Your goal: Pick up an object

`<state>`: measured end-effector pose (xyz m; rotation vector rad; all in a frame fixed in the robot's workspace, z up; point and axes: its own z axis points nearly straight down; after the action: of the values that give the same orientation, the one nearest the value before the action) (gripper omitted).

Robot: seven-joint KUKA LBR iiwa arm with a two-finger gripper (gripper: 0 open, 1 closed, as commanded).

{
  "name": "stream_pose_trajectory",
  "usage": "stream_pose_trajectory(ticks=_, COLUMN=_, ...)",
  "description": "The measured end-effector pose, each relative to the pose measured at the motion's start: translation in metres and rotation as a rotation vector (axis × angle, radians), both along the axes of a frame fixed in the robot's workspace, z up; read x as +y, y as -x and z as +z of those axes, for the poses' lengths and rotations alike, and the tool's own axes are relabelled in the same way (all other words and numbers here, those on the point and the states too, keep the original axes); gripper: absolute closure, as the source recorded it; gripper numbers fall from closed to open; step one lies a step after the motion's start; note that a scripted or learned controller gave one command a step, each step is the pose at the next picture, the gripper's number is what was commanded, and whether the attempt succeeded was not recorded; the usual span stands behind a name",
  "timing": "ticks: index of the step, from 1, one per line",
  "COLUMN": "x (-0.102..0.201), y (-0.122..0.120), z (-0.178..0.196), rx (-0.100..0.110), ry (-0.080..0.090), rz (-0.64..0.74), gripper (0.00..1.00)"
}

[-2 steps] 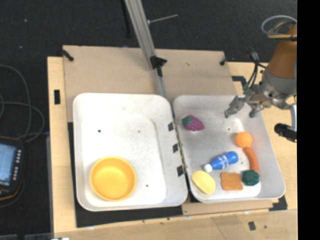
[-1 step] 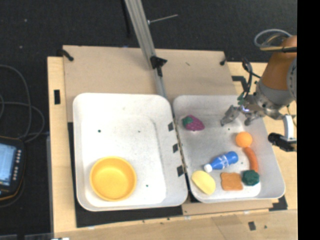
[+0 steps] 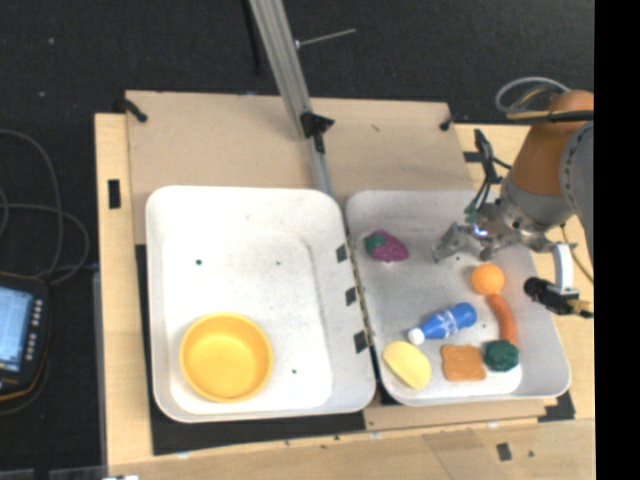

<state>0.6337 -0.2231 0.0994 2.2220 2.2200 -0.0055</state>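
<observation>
No legible text, label, brand, number or sign anywhere. Blue bottle in right bin: label too small to read. Screen device off surface's left edge: display blurred.

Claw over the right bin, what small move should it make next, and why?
Probably shift toward the near side and lower onto the orange ball. The claw sits above bare bin floor with nothing between its fingers, and the ball is the closest object, just beside it in the right bin.

A: What lies in the right bin?
B: A purple grape bunch at ten o'clock, an orange ball at two.
A: And lower?
B: A blue bottle on its side, a yellow lemon at seven.
</observation>
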Motion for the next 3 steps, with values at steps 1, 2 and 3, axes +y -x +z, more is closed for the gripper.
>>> stream_pose_trajectory(ticks=1, x=-0.001, y=-0.002, z=0.014, rx=-0.007, ry=0.003, rz=0.001, gripper=1.0)
stream_pose_trajectory(ticks=2, x=0.0, y=-0.003, z=0.079, rx=-0.01, ry=-0.001, rz=0.003, gripper=1.0)
stream_pose_trajectory(ticks=3, x=-0.002, y=-0.005, z=0.135, rx=-0.01, ry=0.0, rz=0.004, gripper=1.0)
